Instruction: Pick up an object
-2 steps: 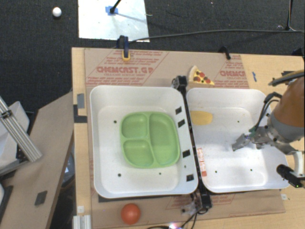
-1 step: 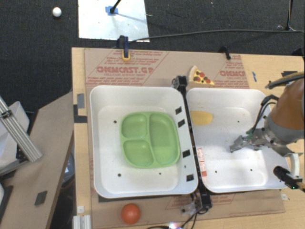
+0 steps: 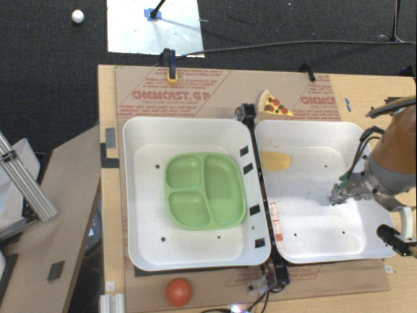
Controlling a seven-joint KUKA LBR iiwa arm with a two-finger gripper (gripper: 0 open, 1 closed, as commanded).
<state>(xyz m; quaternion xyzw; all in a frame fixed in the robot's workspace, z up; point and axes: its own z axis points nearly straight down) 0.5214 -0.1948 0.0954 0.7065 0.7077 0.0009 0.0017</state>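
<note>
A flat yellow piece (image 3: pixel 276 161) lies in the right bin (image 3: pixel 306 237) near its far left corner. A green divided plate (image 3: pixel 204 190) rests in the middle of the left bin (image 3: pixel 140 175). My gripper (image 3: pixel 340 195) is low over the right bin's floor, toward its right side, well to the right of the yellow piece. Nothing shows between its tips. A toy pizza slice (image 3: pixel 274 105) sits on the cardboard behind the bins. An orange-red ball (image 3: pixel 178 291) lies on the bench in front of the left bin.
A clamp (image 3: pixel 169 66) holds the cardboard's far edge. A white sheet (image 3: pixel 154 17) and a small white ball (image 3: pixel 78 16) lie on the dark floor beyond. Black clips (image 3: pixel 254 209) run along the divider between the bins.
</note>
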